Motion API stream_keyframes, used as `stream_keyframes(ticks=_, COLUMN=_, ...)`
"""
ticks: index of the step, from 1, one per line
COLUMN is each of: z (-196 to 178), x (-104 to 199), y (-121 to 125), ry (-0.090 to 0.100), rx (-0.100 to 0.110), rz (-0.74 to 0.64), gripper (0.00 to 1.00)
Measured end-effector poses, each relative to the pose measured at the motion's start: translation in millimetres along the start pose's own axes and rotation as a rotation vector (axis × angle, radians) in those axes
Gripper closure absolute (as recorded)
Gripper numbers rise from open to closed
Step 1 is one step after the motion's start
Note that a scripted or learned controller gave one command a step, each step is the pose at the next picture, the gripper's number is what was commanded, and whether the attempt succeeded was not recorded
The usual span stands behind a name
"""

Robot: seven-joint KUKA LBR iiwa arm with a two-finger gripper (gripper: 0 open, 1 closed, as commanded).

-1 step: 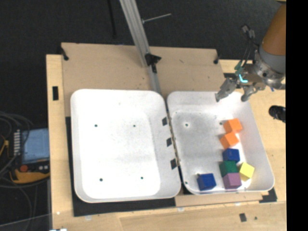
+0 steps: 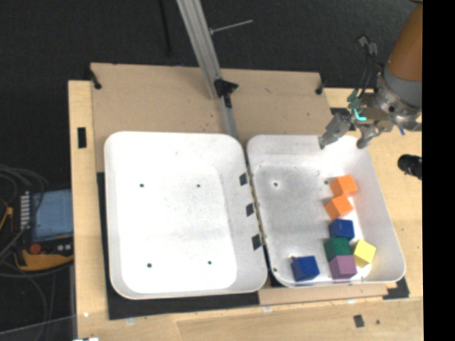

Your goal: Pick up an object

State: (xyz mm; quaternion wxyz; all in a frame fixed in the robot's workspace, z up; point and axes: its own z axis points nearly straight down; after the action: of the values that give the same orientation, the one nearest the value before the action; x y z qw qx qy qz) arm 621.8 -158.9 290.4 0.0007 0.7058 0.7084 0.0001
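From above, the end effector [image 2: 348,135] hangs over the far right corner of the right bin [image 2: 284,212], fingers spread apart with nothing between them. Blocks cluster along that bin's right side: two orange blocks [image 2: 344,186] farthest, then a blue block [image 2: 342,229], a green block [image 2: 336,247], a yellow block [image 2: 365,251] and a purple block [image 2: 343,266]. Another blue cube [image 2: 305,268] sits near the bin's near edge. The left bin [image 2: 174,212] lies beside it on the counter [image 2: 82,190].

A metal pole [image 2: 202,45] slants above the left bin [image 2: 117,190]; a blue box [image 2: 53,215] sits left of that bin.
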Motion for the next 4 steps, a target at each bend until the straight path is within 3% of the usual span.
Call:
stream_keyframes(ticks=3, z=160, x=18, y=12, ry=-0.001, rx=0.005, rz=-0.001, gripper=0.0)
stream_keyframes(ticks=4, z=146, x=18, y=14, ry=0.0, rx=-0.004, rz=0.0, gripper=1.0)
